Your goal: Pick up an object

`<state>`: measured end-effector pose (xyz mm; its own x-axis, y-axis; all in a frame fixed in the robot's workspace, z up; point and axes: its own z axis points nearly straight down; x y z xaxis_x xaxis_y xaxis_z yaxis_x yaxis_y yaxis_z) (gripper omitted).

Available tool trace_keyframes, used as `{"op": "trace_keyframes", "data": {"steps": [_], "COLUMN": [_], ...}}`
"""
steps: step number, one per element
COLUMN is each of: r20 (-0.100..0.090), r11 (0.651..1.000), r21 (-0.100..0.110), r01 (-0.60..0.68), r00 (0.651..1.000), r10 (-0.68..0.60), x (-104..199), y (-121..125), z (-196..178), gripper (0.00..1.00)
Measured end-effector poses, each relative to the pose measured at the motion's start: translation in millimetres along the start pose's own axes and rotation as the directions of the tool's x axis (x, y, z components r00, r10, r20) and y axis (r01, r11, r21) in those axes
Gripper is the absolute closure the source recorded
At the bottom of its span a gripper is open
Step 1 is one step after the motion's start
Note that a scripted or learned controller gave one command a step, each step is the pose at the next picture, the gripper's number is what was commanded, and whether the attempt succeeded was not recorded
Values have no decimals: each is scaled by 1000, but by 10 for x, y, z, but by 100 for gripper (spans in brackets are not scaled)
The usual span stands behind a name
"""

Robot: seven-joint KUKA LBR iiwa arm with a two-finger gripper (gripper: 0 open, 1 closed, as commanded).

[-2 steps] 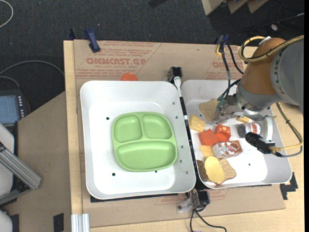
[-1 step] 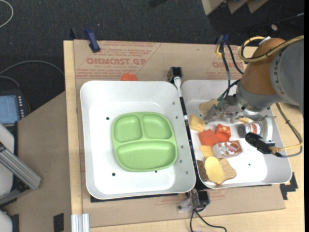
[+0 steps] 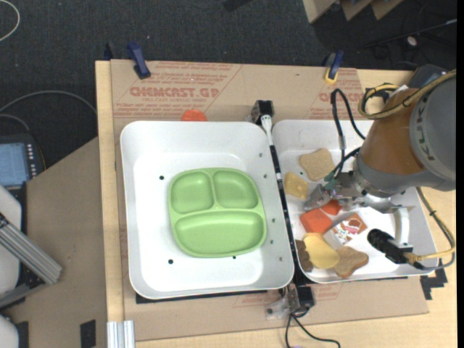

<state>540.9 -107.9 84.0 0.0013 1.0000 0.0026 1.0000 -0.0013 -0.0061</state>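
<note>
Gripper (image 3: 326,194): low over the right bin (image 3: 293,148), among the clutter
Grip state: cannot tell, tip too small and crowded to read
Orange block (image 3: 317,219): just beside the gripper tip, lying in the bin, not lifted
Neighbours: red-and-white packet (image 3: 348,228), tan slice (image 3: 316,163)
Left bin (image 3: 145,194): green divided plate (image 3: 216,212), well apart from the gripper
</note>
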Motion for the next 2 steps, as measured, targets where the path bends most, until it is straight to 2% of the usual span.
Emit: {"op": "trace_keyframes", "data": {"steps": [1,2], "r20": [6,1], "r11": [1000,1000], "r21": [-13,0], "r01": [4,-2], "r00": [1000,1000], "r10": [-4,2], "x": [114,-87], "y": [592,46], "z": [-19,-4], "gripper": [0,0]}}
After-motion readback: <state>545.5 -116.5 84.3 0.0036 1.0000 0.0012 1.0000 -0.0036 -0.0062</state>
